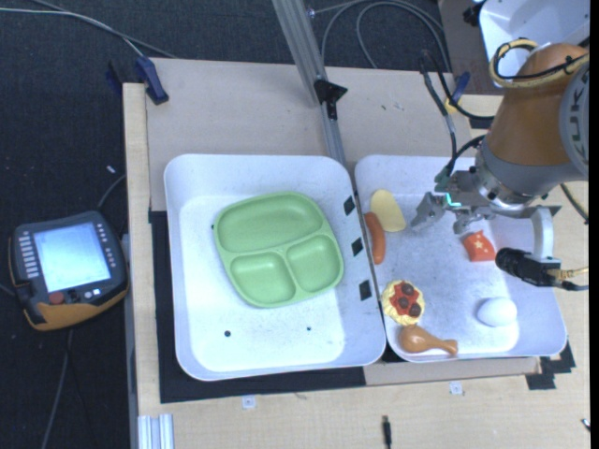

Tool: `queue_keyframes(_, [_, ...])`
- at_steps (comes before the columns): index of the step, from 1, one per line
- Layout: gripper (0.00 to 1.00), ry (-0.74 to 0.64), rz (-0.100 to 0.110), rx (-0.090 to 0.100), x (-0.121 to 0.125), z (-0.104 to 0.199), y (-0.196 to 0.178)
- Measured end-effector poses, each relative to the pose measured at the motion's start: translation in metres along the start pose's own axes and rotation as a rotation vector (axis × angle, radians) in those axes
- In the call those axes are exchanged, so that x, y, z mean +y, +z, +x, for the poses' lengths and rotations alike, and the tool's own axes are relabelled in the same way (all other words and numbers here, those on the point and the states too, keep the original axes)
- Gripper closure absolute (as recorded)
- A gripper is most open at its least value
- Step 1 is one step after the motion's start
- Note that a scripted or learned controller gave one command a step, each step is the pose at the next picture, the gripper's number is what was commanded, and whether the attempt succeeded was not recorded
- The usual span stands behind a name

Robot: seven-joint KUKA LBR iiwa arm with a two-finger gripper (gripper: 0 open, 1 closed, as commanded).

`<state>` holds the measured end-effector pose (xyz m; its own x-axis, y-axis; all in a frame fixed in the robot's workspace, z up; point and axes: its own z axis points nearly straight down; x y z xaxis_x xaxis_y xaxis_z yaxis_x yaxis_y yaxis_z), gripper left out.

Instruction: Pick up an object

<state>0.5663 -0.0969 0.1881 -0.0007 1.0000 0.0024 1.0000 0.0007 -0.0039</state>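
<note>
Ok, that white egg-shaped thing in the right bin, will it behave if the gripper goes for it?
The white egg looks round and smooth, so it may roll or squirt out when pinched. It lies loose on the right bin floor, apart from its neighbours, so a nudge could send it wandering.

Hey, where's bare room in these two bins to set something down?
Left bin: bare floor in front of the green plate. Right bin: a patch between the pizza slice and white egg. Crowded along the divider and under the gripper.

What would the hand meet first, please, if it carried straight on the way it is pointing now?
Probably bare floor of the right bin. The hand points down over a white patch between the yellow piece and the small red piece. Depth is hard to judge from this slanted view.
</note>
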Motion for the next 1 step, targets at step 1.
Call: queue_keyframes(1, [0.0,0.0,-0.002,0.0,0.0006,0.0,-0.0008])
